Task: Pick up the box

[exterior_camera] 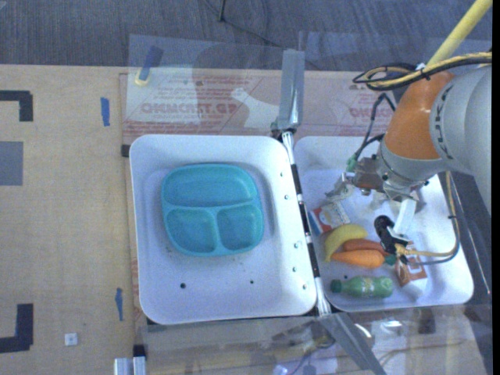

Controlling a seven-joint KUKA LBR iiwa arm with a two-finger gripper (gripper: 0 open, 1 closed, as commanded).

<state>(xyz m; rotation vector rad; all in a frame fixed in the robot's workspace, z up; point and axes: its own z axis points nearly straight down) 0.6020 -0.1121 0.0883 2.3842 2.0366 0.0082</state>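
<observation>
In the camera view, you see the gripper (391, 201) low over the right bin (457, 283), behind the banana (344, 237) and carrot (362, 255). You cannot tell how wide it stands, or whether it touches anything. What looks like the box (411, 271), small and brown-red, lies just right of the carrot's tip, near the bin's front right corner. A green bottle (361, 287) lies along the front wall. The left bin (148, 287) holds a teal tray (211, 209). The arm hides the right bin's far right part.
</observation>
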